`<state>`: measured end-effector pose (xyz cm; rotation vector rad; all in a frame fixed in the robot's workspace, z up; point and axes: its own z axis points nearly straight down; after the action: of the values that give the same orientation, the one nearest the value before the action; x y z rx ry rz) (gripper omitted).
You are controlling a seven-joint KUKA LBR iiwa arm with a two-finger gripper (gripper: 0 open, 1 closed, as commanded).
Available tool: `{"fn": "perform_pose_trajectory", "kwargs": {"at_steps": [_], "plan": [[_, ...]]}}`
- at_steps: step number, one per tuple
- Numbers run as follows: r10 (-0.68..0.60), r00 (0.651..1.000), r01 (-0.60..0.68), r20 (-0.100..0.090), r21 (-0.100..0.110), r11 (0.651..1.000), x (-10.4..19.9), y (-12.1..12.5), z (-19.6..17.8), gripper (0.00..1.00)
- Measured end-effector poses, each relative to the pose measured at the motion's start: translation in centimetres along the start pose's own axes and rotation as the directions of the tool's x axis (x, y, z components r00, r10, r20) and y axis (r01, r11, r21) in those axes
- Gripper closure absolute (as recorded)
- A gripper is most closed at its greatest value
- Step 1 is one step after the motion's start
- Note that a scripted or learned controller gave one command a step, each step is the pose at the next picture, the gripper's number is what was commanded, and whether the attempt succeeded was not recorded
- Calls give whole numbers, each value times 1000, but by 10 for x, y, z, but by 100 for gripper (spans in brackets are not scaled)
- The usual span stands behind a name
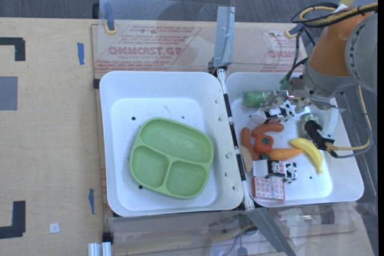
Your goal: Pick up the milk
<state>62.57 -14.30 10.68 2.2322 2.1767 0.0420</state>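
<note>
- So far the arm [342, 51] reaches in from the right and its tool [292, 99] sits low over the upper part of the right bin [348, 183].
- Just under the tool lies a small black-and-white cow-patterned carton, which I take to be the milk [281, 111]; it looks tilted, near the green item [257, 98] at the bin's upper left.
- A second cow-patterned carton [283, 169] rests lower in the same bin, beside a red-printed packet [268, 188]; which of the two the task means I cannot tell.
- Whether the tool is open or closed cannot be told from this angle, and nothing is plainly gripped.
- Other toys crowd the spot: a banana [309, 151], a tomato [263, 142], a carrot [282, 154] and a sausage [247, 139].
- The left bin [120, 105] bears a green divided plate [172, 156].
- Judgement: the approach seems made, but the grasp is unconfirmed and the lift is not yet done; the carton rests in the bin.
</note>
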Motion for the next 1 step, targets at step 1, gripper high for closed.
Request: {"fn": "perform_pose_trajectory", "kwargs": {"at_steps": [1], "plan": [[3,1000,-3,13,-18,1000,-6,5,-17,100]]}}
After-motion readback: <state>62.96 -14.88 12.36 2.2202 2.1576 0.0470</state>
